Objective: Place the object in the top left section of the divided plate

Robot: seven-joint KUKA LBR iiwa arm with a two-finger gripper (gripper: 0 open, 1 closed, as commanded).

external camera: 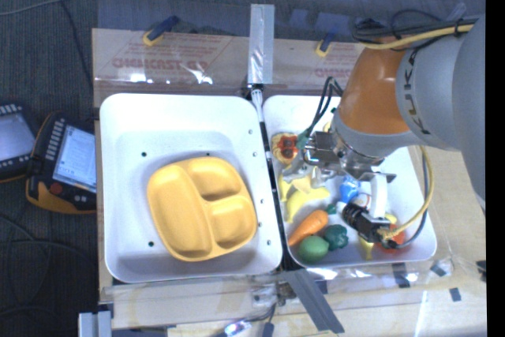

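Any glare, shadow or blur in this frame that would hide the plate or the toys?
Camera view: even light; the yellow divided plate is sharp and glare-free; soft shadow lines the left bin walls; the arm covers part of the right bin; carrot is clear.

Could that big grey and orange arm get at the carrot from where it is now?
Probably yes. The carrot lies uncovered in the right bin, with nothing on top of it. The arm hangs over that same bin, just up and to the right. A green toy crowds its lower side.
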